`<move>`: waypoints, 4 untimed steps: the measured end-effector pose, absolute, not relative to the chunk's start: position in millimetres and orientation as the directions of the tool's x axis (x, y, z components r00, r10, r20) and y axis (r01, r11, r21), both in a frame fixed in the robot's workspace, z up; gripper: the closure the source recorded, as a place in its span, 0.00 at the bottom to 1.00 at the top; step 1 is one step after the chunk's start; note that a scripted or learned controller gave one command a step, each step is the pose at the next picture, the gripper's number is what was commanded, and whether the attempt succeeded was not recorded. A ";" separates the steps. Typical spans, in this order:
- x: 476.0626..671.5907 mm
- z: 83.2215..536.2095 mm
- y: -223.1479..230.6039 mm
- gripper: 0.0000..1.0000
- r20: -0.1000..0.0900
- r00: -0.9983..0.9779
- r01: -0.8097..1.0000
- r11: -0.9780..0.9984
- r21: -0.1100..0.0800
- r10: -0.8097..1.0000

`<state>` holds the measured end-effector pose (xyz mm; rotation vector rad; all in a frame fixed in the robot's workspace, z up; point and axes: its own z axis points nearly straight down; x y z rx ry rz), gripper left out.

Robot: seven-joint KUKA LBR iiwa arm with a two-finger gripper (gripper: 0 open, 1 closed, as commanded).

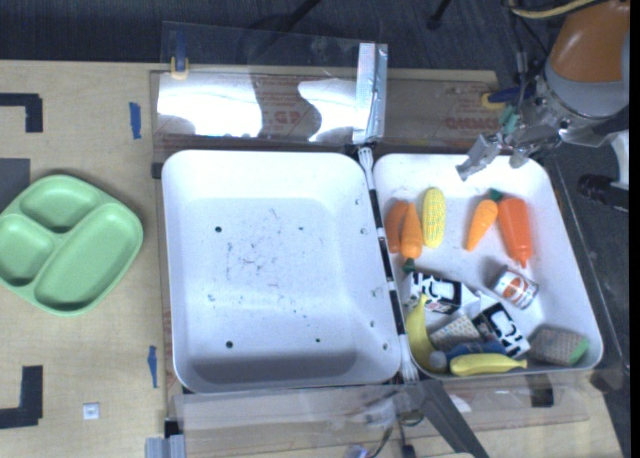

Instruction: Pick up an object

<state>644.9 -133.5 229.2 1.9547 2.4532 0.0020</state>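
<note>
The right bin (575,276) holds several toys. Two orange carrots (404,227) lie beside a yellow corn cob (433,216). Two more carrots (481,223) (514,229) lie to their right. Nearer the front are a small red and white can (515,288), black and white packets (440,292), two bananas (485,364) and a grey-green lump (560,346). My gripper (497,158) hangs over the bin's far edge, above and behind the carrots. Its fingers are open with nothing between them.
The left bin (180,186) lies beside the right one, a ridge between them. A green divided plate (65,243) sits on the bench at far left. A clear panel and a metal strip (368,91) stand behind the bins.
</note>
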 end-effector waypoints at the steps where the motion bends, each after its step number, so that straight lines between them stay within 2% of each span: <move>1: 648.0 101.1 -178.8 0.00 -0.009 -0.290 0.957 0.291 0.012 0.957; 2: 650.8 114.6 -179.6 1.00 -0.016 -0.291 0.956 0.292 0.021 0.956; 3: 650.7 114.5 -179.6 0.00 -0.016 -0.291 0.956 0.292 0.021 0.956; 4: 597.9 85.7 -189.0 0.00 -0.001 -0.342 0.940 0.342 0.003 0.940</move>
